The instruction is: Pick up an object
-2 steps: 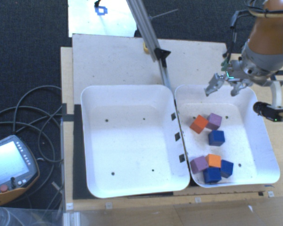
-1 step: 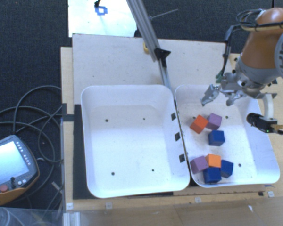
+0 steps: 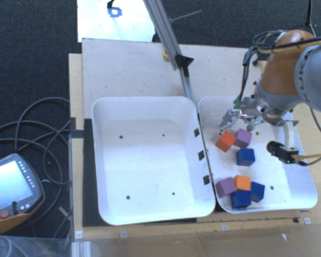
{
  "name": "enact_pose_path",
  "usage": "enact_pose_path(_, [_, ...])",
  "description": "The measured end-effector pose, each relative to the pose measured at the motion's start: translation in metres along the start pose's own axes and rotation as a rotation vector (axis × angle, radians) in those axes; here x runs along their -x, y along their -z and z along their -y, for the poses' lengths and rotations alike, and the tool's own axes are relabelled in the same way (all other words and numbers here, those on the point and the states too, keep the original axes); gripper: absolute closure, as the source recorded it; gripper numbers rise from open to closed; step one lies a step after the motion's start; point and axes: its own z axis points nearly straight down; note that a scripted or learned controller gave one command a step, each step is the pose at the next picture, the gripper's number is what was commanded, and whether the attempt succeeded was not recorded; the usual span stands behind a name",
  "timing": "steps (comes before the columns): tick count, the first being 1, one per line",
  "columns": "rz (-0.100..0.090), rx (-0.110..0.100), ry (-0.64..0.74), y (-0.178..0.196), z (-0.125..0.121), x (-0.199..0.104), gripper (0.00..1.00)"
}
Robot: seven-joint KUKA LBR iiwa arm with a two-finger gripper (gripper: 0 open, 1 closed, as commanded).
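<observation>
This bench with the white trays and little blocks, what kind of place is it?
Most likely a robotics lab. A grey robot arm reaches over two white bins, coloured cubes lie in one, and a handheld control pendant with cables rests on the carpet.

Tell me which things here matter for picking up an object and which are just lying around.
Job:
gripper
orange cube
purple cube
blue cube
cube cluster
right bin

Lying about:
left bin
teach pendant
cables
</observation>
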Motion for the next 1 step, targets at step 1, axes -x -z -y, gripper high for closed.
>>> enact_pose_path(1, [0.007,0.015,-0.001,-0.0541,-0.0049,0.0083,0.00])
